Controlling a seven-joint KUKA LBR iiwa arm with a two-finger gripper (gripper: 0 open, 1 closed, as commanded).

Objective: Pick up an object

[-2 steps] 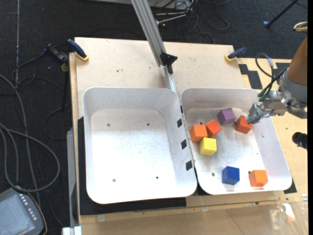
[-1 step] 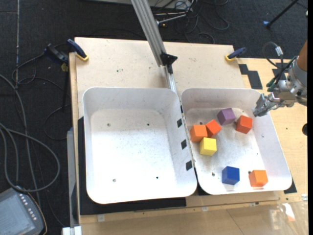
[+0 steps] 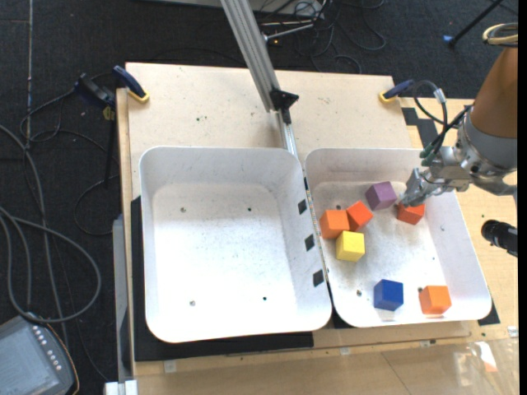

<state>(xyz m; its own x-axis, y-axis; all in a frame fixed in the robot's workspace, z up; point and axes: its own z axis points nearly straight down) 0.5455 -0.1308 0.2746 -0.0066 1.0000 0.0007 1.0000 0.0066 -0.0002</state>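
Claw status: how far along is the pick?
Done: the claw has reached the right bin and sits down at the red block, beside the purple block. In hand: nothing clearly; the red block rests on the bin floor. Left: grip it and lift it clear.

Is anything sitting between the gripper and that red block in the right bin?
Nothing visible does. The gripper is right over the red block, at its upper edge. The purple block sits just left of it, beside the approach rather than in it.
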